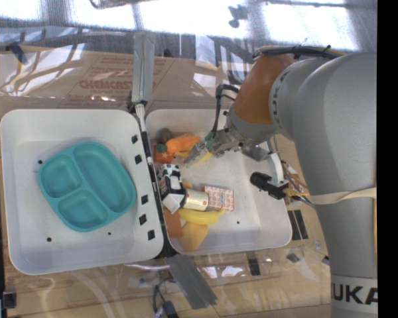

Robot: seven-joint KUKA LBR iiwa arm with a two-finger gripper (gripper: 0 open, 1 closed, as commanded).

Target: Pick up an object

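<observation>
Seen from above at a slant: two shallow white bins side by side on the bench. Taken as landmark: the right bin [265,234].

Lowered into the far part of the right bin, near its far-left corner: the gripper [202,152], at the end of the grey arm [318,105] with an orange band [262,91]. Fingers pointing down and to the left, tips close together just beside an orange toy [180,143]. Cannot tell how far open, nor whether anything is between them; too small and partly hidden.

Along the left wall of the right bin, a cluster of small things:
- the orange toy at the far end, with a small dark round piece [163,136] just beside it;
- a black-and-white object [171,177] about the middle of the wall;
- a small bottle with yellow label [194,201] and a small printed carton [219,197], touching each other;
- a yellow banana shape [202,217] just below these, and an orange piece [176,225] toward the near-left corner.

To the left of the right bin, touching it along the black-clipped edge: the left bin [26,244], holding a teal divided plate [86,185] with three compartments.
</observation>
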